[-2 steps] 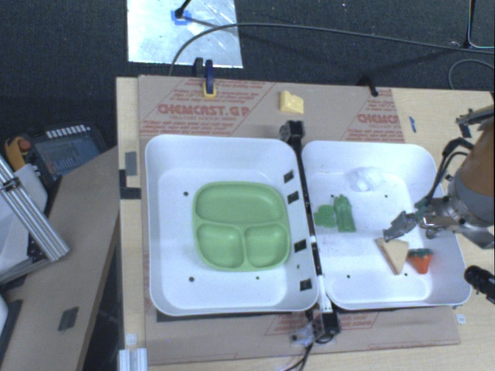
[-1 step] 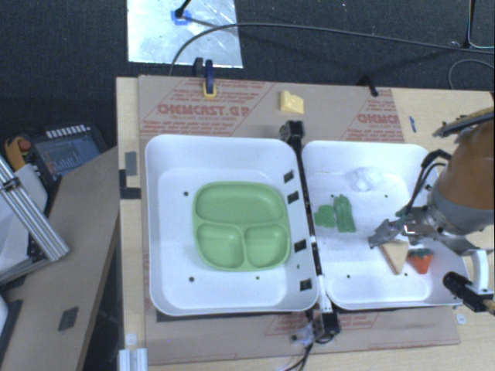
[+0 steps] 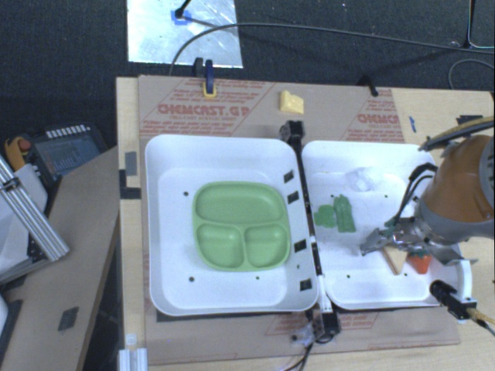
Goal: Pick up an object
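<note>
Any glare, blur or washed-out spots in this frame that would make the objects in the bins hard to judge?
Camera view: even overhead light, soft overall focus. The right bin is washed out, so a pale object near its top barely separates from the floor. The green object and green divided tray read clearly. The foil sheet beyond the bench glares. The gripper looks slightly smeared.

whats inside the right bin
In the right bin lie green pieces near its left side and something pale and clear toward the back. The gripper reaches in over a tan stick and an orange-red object; the arm covers whatever lies further right.
</note>
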Motion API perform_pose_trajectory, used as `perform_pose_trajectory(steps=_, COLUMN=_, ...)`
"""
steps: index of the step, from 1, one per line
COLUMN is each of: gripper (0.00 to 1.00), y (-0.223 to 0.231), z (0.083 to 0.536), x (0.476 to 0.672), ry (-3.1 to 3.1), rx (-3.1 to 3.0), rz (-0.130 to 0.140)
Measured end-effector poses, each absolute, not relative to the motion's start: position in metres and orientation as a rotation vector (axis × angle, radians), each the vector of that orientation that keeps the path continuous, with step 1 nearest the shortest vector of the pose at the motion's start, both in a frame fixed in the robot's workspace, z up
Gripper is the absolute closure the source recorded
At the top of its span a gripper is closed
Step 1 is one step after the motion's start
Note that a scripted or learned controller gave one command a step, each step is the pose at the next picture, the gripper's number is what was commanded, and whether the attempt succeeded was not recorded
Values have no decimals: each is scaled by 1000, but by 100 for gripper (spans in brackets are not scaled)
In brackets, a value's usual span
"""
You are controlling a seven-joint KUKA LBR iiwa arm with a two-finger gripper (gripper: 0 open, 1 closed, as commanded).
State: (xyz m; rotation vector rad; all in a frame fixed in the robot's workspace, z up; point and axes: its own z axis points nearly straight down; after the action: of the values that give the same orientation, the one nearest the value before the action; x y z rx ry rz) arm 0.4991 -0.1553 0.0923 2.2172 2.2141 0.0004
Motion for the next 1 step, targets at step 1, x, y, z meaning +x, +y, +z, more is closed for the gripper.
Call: perform_pose_trajectory(steps=1, gripper=100, y=-158, z=107, x=502, ry=2202, rx=2207, rz=6)
